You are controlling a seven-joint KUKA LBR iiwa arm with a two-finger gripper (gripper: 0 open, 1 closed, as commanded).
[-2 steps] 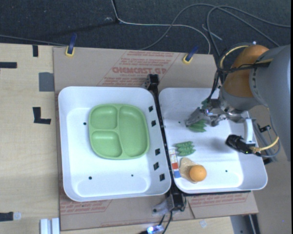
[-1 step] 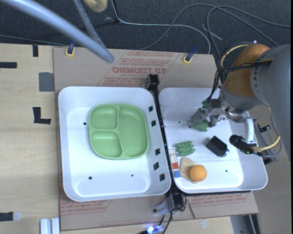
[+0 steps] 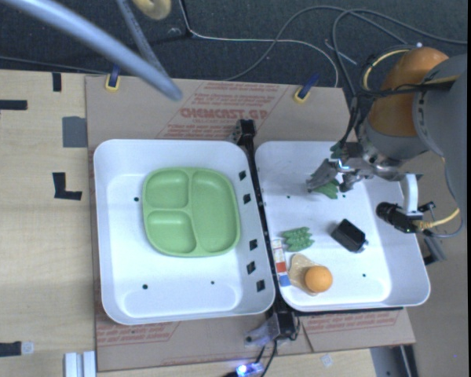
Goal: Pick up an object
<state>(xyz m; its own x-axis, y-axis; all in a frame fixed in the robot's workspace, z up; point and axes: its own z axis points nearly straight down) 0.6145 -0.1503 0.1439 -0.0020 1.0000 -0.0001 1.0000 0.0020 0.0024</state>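
- Gripper (image 3: 327, 181) reaches from the right into the right bin (image 3: 400, 285), low over its upper part; a small green object (image 3: 326, 188) seems pinched between its fingers, though it is too small to be sure.
- Lift off the floor looks barely begun.
- Black block (image 3: 350, 235), green toy (image 3: 295, 237) and orange ball (image 3: 319, 279) lie untouched nearer the front.
- Left bin (image 3: 118, 289) holds a green divided plate (image 3: 191, 211).
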